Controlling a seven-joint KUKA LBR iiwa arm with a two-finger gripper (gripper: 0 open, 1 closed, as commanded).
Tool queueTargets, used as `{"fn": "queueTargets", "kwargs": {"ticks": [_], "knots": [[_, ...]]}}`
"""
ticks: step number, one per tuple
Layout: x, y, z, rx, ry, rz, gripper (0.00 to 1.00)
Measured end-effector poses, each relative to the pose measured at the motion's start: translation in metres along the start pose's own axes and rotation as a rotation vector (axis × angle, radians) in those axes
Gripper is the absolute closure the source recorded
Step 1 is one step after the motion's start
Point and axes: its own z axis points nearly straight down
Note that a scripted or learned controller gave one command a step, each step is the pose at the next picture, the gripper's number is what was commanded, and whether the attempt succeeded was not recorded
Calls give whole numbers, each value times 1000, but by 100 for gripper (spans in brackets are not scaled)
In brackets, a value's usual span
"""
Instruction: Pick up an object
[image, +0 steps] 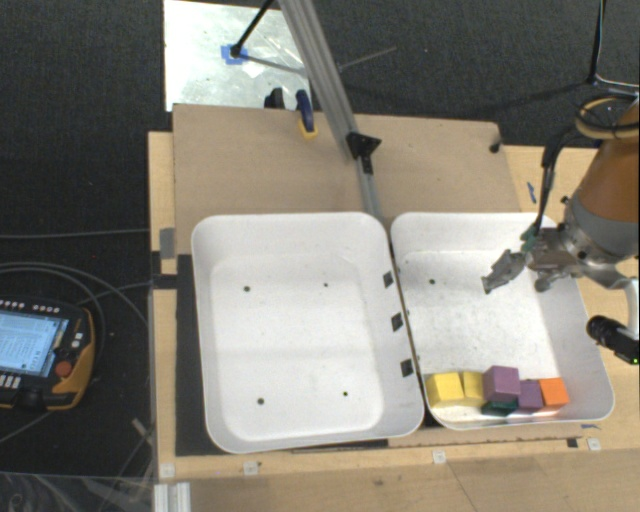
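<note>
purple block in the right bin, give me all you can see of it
The purple block is a small matte cube, solid purple, standing among the cluster along the near wall of the right bin. A yellow block lies to its left, an orange block to its right, and a dark green piece touches its front. The gripper hangs well apart from it.

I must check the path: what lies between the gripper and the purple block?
In the camera view, only bare white bin floor lies between the gripper and the purple block.

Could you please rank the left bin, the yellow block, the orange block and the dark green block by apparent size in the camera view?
1. left bin
2. yellow block
3. orange block
4. dark green block, partly hidden, so its rank is unsure.
</note>
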Motion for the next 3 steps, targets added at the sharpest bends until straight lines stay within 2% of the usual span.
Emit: {"fn": "queueTargets", "kwargs": {"ticks": [1,2,3], "knots": [[-30,82,-68,-12,-5,-9,0],[-33,107,-71,-4,-3,-8,0],[11,68,-50,4,1,-9,0]]}}
